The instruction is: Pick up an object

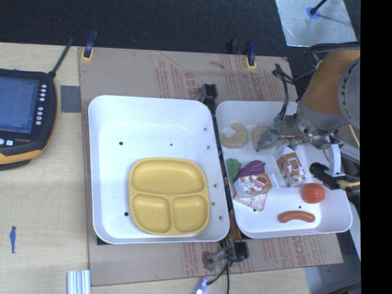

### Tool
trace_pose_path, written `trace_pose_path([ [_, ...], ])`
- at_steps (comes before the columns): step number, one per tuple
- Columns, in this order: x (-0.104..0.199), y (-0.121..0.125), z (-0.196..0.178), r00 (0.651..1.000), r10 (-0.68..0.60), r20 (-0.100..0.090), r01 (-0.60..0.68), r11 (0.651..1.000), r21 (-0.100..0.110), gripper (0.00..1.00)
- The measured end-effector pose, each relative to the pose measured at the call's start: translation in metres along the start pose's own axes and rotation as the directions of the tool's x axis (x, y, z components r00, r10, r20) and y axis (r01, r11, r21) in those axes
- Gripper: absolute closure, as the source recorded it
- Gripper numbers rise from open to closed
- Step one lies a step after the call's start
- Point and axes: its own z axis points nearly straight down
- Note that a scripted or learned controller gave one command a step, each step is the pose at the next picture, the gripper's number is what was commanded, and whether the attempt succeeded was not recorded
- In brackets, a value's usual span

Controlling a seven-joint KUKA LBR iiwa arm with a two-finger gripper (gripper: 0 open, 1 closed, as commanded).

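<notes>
Both bins (pixel 153 118) look like smooth white plastic, the yellow tray (pixel 169 196) matt plastic, the table (pixel 37 201) pale wood, the sheet (pixel 153 72) brown cardboard.

Grey robot arm (pixel 349 97) with a rounded orange band, dark cables along its wrist, and a metal end effector (pixel 269 138)

yellow tray (pixel 168 196) | white bins (pixel 153 112) | red tomato (pixel 313 193) | orange sausage (pixel 296 217) | purple-green vegetable (pixel 245 167)
</notes>
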Motion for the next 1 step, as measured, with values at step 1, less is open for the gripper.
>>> trace_pose_path([
  [1, -0.0230, -0.0558, 0.0076, 1.000, -0.001, 0.001, 0.001, 1.000, 0.001, 0.00],
])
